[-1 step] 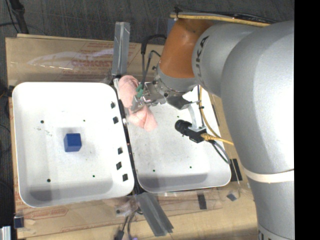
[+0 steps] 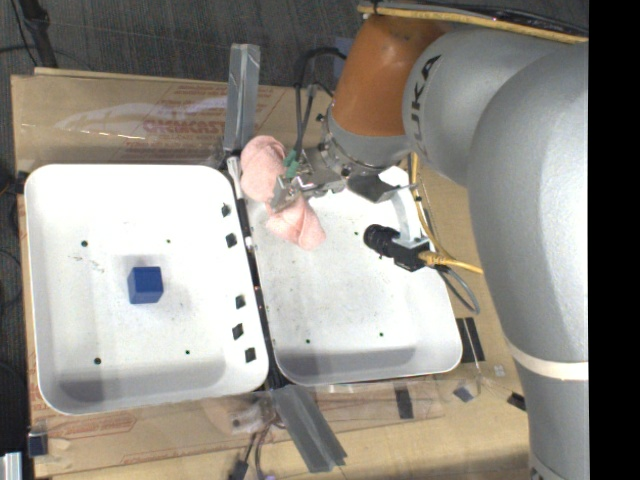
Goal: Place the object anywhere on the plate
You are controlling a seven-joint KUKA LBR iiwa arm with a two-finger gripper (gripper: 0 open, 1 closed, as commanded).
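Note:
A soft pink object [image 2: 264, 166] lies at the far left corner of the right bin [image 2: 350, 338], against the wall between the two bins. Part of it bulges up near the rim and part [image 2: 302, 228] trails down onto the bin floor. My gripper [image 2: 290, 182] sits directly over the middle of this pink object, reaching in from the right under the orange wrist band [image 2: 385, 68]. The gripper's body covers the spot where it meets the object. A small blue cube [image 2: 146, 284] rests on the floor of the left bin [image 2: 60, 368].
The grey arm [image 2: 520, 188] covers the right side of the view and the right bin's far right corner. A black cable fitting [image 2: 392, 245] with a yellow lead hangs over the right bin. Cardboard [image 2: 120, 108] lies under both bins.

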